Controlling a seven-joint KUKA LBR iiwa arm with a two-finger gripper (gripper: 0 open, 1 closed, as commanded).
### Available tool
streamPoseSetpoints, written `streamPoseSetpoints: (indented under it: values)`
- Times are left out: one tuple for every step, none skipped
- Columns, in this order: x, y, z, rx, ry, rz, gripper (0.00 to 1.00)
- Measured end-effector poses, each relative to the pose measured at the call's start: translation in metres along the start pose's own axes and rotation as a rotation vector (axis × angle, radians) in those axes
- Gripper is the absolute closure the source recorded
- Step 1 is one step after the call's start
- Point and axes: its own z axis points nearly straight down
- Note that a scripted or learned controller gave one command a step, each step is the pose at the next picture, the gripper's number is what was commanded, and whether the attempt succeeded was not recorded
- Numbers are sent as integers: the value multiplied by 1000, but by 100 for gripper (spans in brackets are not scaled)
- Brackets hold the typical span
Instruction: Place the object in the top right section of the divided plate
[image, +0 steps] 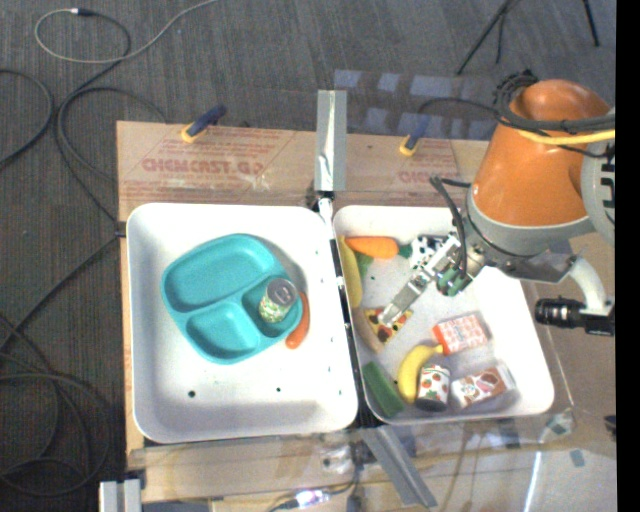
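Teal divided plate (215, 290) lies well left of gripper (388, 318); perhaps empty-fingered.

The grey arm (540, 215) reached in from the right, its gripper (392, 318) angled down-left, fingers close together.

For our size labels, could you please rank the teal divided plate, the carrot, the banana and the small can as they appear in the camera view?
1. Teal divided plate, clearly the largest.
2. Banana and carrot: they look alike in size, so I leave them unranked.
3. Small can, the smallest.
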Motion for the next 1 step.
streamPoseSetpoints:
  values:
    - [-13, 11, -21, 0, -1, 182, 0]
